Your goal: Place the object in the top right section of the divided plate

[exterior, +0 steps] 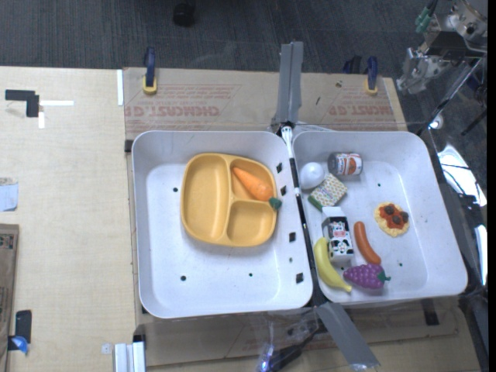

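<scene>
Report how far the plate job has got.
Looks done: the carrot lies in the top right section of the yellow plate, its green end over the rim. The claw is off beyond the right bin. Nothing appears left.

Single fixed camera, mounted above bench (62,208), looking down at slant. Far edge of bench toward top of frame, dark floor (232,14) beyond it; near edge toward bottom. Medium distance: left bin (155,285) and right bin (442,208) both fully in frame, side by side, set right of frame centre. Bare bench surface occupies left third. Arm hardware (453,29) enters at upper right corner, partly cut by frame edge. One view, so no overlap to report.
</scene>
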Available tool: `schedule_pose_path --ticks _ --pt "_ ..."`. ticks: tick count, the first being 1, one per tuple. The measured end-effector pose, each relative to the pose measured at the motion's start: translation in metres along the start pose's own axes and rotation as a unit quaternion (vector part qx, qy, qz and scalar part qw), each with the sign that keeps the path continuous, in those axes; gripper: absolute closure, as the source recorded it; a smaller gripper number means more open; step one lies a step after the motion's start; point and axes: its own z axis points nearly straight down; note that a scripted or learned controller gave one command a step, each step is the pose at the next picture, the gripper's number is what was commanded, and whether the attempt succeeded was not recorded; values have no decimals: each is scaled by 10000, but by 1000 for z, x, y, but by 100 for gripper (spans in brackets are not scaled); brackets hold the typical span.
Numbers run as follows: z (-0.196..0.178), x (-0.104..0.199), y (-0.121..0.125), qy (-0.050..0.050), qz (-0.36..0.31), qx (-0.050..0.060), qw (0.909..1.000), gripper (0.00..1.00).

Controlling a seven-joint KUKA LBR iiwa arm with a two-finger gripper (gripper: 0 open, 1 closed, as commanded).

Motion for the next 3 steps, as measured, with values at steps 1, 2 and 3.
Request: schedule_pose_path --ticks 1,2,3 --pt "0 0 0 0 0 1 10000 0" --pt "127 -17 -94 9 823 16 9966 0" --pt "253 -8 -139 19 759 9 9971 0"
